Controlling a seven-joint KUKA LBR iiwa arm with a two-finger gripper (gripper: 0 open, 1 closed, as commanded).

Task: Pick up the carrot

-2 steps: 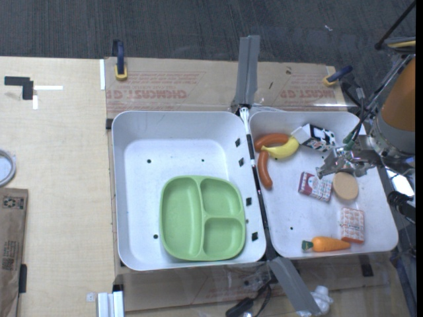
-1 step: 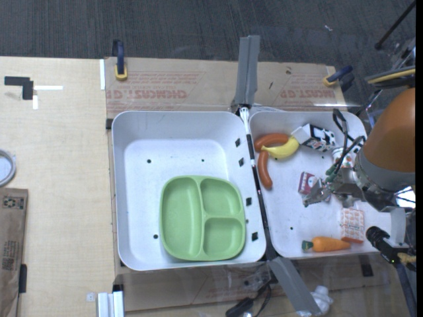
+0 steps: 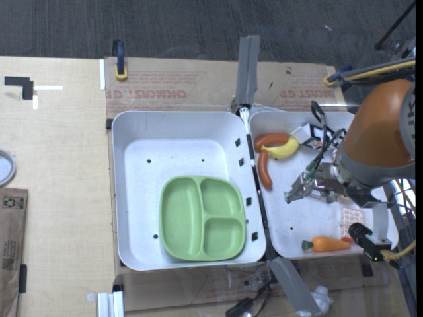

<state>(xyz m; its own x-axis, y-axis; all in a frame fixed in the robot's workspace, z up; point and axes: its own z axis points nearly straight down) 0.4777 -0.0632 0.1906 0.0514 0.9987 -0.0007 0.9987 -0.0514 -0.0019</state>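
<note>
The carrot [image 3: 328, 244], orange with a green stub at its left end, lies on its side near the front edge of the right bin [image 3: 291, 233]. My gripper [image 3: 295, 193] hangs over the middle of that bin, pointing left. It is behind and to the left of the carrot, well apart from it. The grey arm with its orange band [image 3: 380, 134] covers the bin's right side.
A yellow banana [image 3: 281, 150] and two red sausages [image 3: 265, 170] lie at the back left of the right bin. A white printed packet [image 3: 350, 218] sits just behind the carrot. The left bin [image 3: 132, 177] holds a green divided plate [image 3: 202, 218].
</note>
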